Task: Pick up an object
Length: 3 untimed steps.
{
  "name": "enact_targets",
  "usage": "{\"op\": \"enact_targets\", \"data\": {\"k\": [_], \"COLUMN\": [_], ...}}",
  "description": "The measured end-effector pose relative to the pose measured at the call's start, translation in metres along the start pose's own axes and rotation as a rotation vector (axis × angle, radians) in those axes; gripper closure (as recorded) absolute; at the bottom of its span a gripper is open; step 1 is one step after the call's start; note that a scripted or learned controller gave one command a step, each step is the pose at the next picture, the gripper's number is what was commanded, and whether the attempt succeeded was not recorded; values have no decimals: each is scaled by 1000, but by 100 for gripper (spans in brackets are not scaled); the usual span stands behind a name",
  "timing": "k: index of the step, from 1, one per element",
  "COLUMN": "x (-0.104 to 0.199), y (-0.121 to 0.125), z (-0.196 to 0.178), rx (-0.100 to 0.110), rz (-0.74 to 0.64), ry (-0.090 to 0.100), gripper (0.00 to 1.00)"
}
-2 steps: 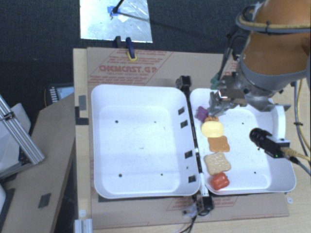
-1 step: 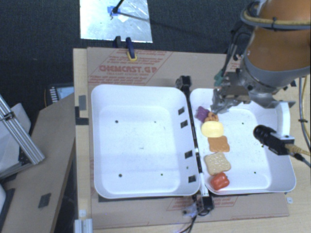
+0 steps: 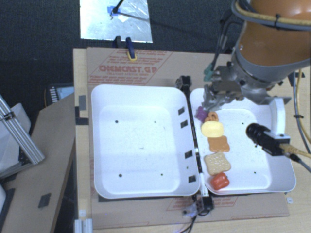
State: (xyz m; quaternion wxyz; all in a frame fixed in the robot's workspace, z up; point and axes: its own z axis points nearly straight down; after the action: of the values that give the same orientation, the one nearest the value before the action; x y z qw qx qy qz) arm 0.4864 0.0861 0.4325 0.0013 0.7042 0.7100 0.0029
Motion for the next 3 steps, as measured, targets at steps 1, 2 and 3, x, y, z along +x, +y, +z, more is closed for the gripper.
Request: {"op": "enact_targets", "data": {"k": [1, 2, 3], "x": [44, 117, 66], "y": [1, 1, 1], "z": [-91, -12, -6], "rx": [-6, 9, 5], "rz": [0, -1, 10], "ry": [2, -2, -3], "gripper": [100, 100, 100]}}
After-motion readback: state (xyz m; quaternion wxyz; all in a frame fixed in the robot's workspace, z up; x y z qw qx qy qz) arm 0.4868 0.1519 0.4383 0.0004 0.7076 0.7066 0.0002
